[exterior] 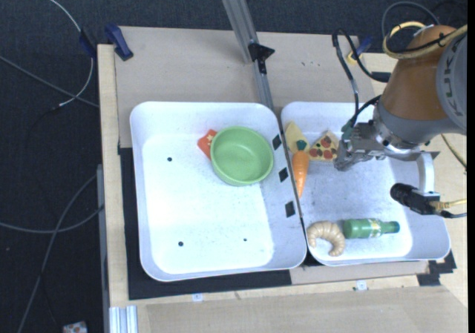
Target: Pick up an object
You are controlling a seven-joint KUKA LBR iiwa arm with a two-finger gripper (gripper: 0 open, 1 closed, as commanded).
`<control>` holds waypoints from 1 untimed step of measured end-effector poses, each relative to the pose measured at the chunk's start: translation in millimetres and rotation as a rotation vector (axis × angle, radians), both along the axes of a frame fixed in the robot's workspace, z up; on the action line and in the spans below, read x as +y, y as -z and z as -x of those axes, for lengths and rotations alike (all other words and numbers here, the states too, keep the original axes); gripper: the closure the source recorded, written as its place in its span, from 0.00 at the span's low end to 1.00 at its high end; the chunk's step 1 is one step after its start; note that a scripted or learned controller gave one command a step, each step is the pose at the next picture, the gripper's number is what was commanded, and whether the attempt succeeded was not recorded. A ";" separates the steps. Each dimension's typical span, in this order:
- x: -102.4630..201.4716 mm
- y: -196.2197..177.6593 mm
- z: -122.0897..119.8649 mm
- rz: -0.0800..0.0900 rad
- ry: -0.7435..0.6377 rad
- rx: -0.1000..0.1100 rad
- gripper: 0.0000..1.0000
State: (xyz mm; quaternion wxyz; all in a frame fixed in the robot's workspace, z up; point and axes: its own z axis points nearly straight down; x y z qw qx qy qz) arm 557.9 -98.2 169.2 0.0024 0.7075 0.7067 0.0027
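The right bin holds an orange carrot by its left wall, a yellow wedge above it, a pizza slice, a croissant and a green bottle lying along the front. The left bin holds a green bowl with a small red-orange piece at its left rim. My gripper hangs over the right bin's upper middle, just right of the pizza slice, with nothing visibly between its fingers.
A slanted metal pole runs down from the top to the gap between the bins. Black cables loop near the arm at the upper right. The wooden bench surrounds both bins.
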 end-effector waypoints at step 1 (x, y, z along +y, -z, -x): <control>-7.9 -51.4 3.0 0.000 0.000 -0.001 1.00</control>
